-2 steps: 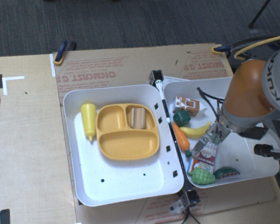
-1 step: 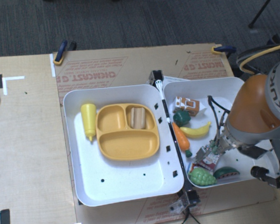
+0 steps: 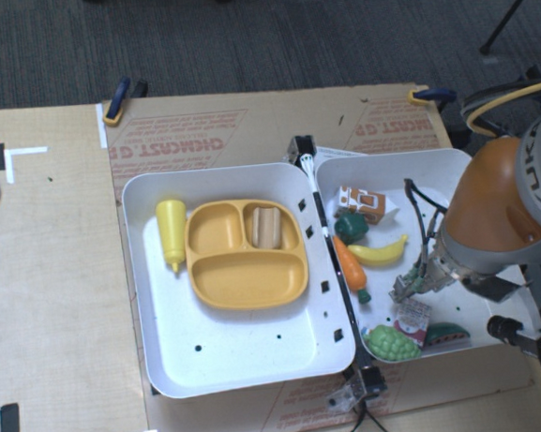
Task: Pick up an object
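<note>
The approach step of the pick is judged to be in hand: the grey two-finger gripper [image 3: 411, 285] is seen low over the right-hand shallow white bin [image 3: 454, 159], near its near-right part, and nothing is seen to be held by it. Whether the gripper is open or closed cannot be told at this slant, since its tip is blurred against the clutter. Just near of the tip a small pale crumpled packet [image 3: 413, 319] is found, which is judged the likeliest target. A knobbly green toy vegetable [image 3: 391, 343] lies to the packet's near left and a red-and-green toy watermelon slice [image 3: 447, 334] to its right. Left of the gripper a curved yellow toy banana [image 3: 380, 252] and an orange toy carrot [image 3: 350, 269] are laid. For the next move, a short straight descent onto one object is called for, with the neighbours left clear. Red print is carried by the brown cardboard sheet [image 3: 197, 132] under the bins, but it is seen upside down and cannot be read with confidence. The letters "KU" are made out on the arm at the right edge; the label on the small brown-and-white carton [image 3: 362, 202] is too small to be read.
</note>
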`<action>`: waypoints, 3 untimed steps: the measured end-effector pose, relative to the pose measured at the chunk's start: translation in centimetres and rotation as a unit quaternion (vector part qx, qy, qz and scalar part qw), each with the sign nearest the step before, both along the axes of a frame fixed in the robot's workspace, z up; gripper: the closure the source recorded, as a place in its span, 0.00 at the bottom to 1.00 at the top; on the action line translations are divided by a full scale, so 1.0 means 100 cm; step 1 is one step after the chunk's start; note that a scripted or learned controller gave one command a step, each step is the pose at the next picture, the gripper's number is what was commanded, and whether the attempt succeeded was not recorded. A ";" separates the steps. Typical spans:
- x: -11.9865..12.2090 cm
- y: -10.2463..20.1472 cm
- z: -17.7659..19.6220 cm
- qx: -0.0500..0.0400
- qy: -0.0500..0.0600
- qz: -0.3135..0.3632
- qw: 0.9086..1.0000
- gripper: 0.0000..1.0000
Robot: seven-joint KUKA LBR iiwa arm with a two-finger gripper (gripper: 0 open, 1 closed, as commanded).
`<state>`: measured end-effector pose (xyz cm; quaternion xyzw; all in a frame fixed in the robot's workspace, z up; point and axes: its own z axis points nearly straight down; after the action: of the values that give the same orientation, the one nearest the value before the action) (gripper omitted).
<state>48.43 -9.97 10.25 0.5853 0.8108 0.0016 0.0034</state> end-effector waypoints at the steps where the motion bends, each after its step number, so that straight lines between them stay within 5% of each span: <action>1: 0.000 0.000 0.000 0.000 0.001 0.000 1.000 0.00; 2: 0.007 -0.010 -0.010 -0.001 0.002 0.191 0.982 0.00; 3: 0.009 -0.010 0.000 -0.001 0.000 0.189 0.982 1.00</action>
<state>49.31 -11.01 10.26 0.4214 0.9069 0.0011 0.0035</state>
